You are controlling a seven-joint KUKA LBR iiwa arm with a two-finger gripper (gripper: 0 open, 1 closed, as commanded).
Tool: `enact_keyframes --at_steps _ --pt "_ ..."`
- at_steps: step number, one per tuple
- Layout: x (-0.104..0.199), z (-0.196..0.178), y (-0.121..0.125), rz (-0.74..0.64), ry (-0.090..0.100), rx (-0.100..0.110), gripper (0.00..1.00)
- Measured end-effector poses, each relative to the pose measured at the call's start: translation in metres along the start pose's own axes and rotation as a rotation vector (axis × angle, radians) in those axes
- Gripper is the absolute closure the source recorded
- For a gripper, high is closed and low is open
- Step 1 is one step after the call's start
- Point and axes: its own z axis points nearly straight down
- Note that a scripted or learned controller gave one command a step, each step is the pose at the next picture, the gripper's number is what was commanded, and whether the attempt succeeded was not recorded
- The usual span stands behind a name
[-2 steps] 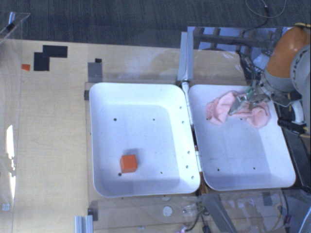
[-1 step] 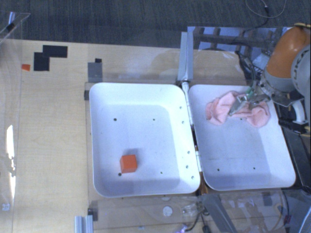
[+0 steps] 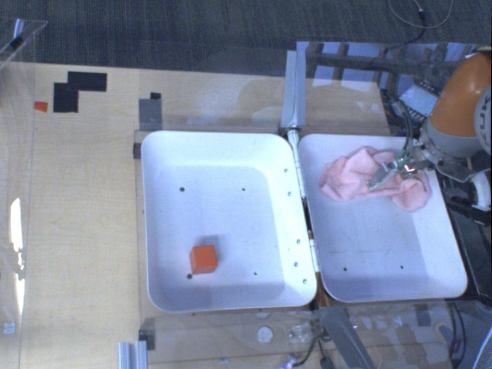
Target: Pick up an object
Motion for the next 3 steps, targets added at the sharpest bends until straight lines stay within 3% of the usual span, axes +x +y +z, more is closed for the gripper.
enact_keyframes --at_steps 1,2,3 --pt "0.012 0.012 0.004 -0.093 -0.005 -0.005 0.00" --pt "0.011 -0.001 0.007 -0.094 -0.010 -0.012 1.00" --pt "0.011 -0.001 0.007 -0.094 -0.010 -0.012 0.00"
